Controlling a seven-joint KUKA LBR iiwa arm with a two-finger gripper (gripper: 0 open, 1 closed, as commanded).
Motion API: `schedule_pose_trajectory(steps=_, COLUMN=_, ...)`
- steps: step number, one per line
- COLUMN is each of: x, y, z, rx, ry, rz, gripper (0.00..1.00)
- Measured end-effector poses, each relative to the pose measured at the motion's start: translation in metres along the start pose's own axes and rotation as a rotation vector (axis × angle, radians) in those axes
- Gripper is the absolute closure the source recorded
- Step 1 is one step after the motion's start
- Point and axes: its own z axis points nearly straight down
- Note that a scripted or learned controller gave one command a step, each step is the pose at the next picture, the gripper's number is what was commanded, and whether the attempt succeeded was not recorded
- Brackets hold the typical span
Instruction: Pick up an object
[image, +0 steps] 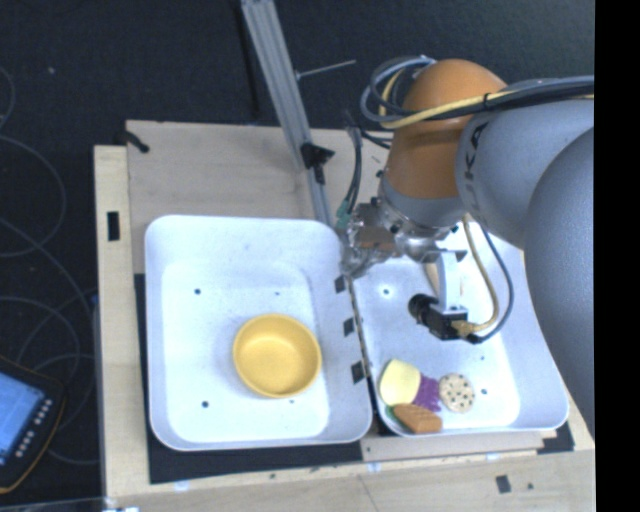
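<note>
Camera view gives us two fair choices for the pick. The yellow bowl (276, 354) sits upright and alone on the floor of the left bin (200, 260), toward its near right part, with bare white all round it. The other choice is a tight cluster in the near left corner of the right bin (505, 375). It is made up of a yellow wedge (399, 380), a purple piece (428, 392), a round speckled biscuit (457, 392) and a brown piece (417, 420), all touching or overlapping and close against the bin wall.

The gripper (356, 252) hangs over the ridge where the two bins meet, toward the far end, well apart from both bowl and cluster. We see nothing held in it, and we cannot tell at this slant whether it is spread or closed.

We judge the step in hand to be the approach, with no target yet committed. To do it well we would favour the bowl, since nothing crowds it. We would clear the ridge first, then come straight down over the bowl's rim. The grip should take one side wall rather than span the whole bowl, and the lift should go straight up, since a smooth curved wall may slip or tip. If we chose the cluster instead, we would expect the wall and the neighbouring pieces to spoil the grip.
</note>
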Motion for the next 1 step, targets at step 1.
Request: schedule_pose_trajectory(steps=1, x=0.0528, y=-0.0007, z=-0.0064, rx=0.001, ry=0.0, rz=0.0, gripper=1.0)
